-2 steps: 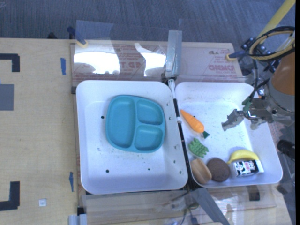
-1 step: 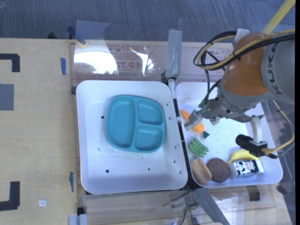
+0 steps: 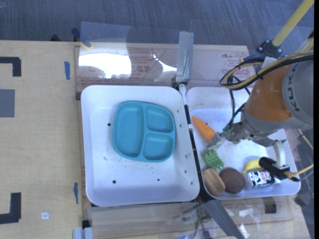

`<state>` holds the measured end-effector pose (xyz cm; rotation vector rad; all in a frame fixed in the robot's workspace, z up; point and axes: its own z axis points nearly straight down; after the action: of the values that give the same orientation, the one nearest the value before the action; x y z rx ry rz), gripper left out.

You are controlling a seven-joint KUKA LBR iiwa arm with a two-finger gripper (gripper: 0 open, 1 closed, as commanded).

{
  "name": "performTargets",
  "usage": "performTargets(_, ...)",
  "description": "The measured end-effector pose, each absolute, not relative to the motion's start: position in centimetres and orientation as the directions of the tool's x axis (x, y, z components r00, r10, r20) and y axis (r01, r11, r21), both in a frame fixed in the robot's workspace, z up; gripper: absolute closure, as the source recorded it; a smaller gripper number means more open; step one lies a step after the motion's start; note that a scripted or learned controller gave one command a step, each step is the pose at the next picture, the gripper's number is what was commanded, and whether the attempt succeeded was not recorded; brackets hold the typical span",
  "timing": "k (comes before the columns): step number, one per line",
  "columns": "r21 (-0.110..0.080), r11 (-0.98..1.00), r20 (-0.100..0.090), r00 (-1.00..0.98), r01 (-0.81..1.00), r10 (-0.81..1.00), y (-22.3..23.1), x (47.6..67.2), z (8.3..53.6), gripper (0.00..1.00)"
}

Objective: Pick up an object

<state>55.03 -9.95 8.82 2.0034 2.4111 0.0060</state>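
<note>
The right bin [image 3: 214, 103] holds several small items. An orange carrot-like piece [image 3: 203, 127] lies near the bin's left wall. A green leafy piece [image 3: 213, 159] sits just below it. Along the front wall lie a tan oval item [image 3: 214, 181], a brown round item [image 3: 232, 179], a yellow piece [image 3: 252, 164] and a black-and-white object [image 3: 263, 178]. My gripper [image 3: 218, 140] hangs low in this bin, between the orange piece and the green piece and very close to both. The arm's orange band covers the bin's right part.
The left bin [image 3: 94, 148] carries a blue divided plate [image 3: 144, 131] in its middle. A raised divider [image 3: 188, 133] separates the two bins. Cables [image 3: 244, 71] loop behind the arm. A clear panel stands at the back.
</note>
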Motion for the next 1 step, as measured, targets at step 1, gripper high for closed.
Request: performTargets(1, 0.007, 0.062, -0.002, -0.062, 0.998, 0.998, -9.78, 60.60, 8.73, 0.00)
